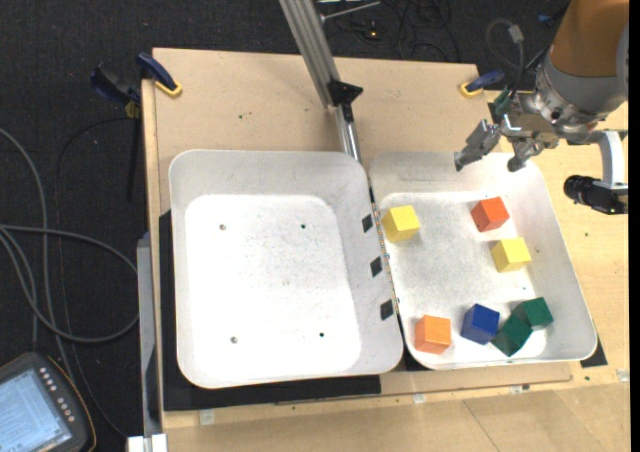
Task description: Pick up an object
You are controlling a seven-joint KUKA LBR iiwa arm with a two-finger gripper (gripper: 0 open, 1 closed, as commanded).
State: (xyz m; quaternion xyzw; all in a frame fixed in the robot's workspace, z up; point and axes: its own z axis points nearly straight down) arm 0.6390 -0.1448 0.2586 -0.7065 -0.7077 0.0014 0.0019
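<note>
Grey arm (585,90), orange band, dark two-fingered hand (497,152)

1. Arm (592,30) cut off by the right and top edges, upper links out of frame.
2. Tablet screen (35,408) clipped at the bottom-left corner.
3. Dark green block (513,332) partly hidden behind the green block (537,312).
</note>
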